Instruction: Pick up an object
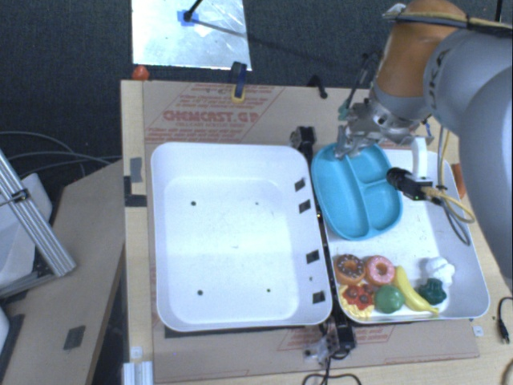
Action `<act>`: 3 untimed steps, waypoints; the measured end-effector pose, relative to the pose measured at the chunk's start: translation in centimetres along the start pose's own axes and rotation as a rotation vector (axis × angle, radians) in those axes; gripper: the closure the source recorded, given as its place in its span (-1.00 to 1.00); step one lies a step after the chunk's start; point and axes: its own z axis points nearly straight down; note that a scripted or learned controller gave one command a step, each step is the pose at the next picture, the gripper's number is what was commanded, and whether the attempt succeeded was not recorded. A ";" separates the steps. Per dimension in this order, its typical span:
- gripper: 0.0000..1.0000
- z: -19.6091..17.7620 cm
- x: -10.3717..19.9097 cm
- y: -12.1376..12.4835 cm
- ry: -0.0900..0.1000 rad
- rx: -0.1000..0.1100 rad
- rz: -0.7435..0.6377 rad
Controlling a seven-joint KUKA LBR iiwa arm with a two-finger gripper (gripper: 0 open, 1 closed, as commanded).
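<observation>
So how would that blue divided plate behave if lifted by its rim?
The plate looks like stiff moulded plastic, so probably rigid and light. It is wide and shallow and already lies tilted; gripped at one edge by the tool, it would likely swing or slip.

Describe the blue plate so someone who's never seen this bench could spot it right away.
Look at the right bin, the one the arm reaches over. The blue plate lies in its far half, under the tool, leaning against the wall between the bins. It is the only large blue thing, divided into compartments, unlike the small yellow tray of toy food nearer the camera.
</observation>
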 end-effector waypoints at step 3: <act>1.00 4.8 -4.3 -13.1 0.002 0.008 0.015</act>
